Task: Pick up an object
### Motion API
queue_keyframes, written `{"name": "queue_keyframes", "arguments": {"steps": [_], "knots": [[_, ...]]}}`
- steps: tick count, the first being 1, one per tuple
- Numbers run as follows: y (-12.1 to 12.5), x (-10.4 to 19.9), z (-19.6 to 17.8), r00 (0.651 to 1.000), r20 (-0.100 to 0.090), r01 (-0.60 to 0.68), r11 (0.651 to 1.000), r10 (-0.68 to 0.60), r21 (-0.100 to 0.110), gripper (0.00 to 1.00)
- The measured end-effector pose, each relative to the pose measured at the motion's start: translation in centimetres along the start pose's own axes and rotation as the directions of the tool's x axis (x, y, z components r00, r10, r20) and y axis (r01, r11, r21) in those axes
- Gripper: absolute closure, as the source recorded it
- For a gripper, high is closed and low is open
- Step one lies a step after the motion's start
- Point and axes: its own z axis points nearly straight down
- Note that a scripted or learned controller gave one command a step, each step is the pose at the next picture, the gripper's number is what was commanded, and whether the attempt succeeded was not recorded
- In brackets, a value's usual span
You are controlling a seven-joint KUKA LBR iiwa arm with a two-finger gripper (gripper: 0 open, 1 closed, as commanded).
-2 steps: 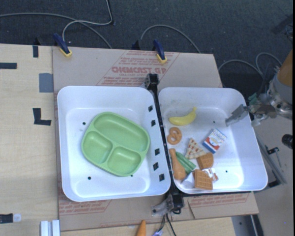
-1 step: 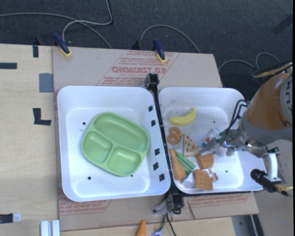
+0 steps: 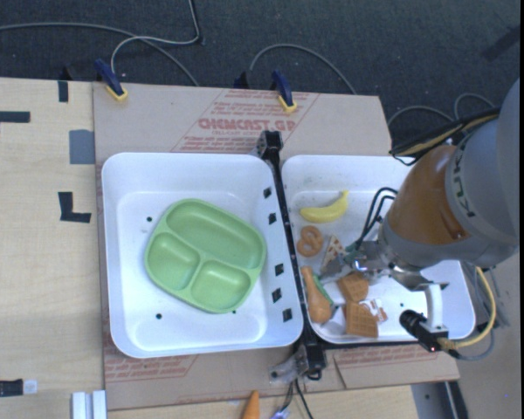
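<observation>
Yellow banana (image 3: 325, 208) lying flat near right bin's far edge, pretzel (image 3: 310, 240) just below, carrot (image 3: 317, 297), possibly bread pieces (image 3: 360, 319)

- The arm (image 3: 458, 203) is covering the right bin (image 3: 367, 168) along its right side, hiding that wall and part of the floor.
- The gripper (image 3: 354, 264) is sitting in shadow under the wrist; its fingertips are too small to resolve.
- An orange item (image 3: 251, 403) is being cut off by the bottom edge.
</observation>
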Motion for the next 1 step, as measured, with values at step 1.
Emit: {"name": "queue_keyframes", "arguments": {"steps": [1], "knots": [[-1.63,0.09,-0.07,1.000,0.003,0.000,1.000,0.000,-0.007,0.00]]}}
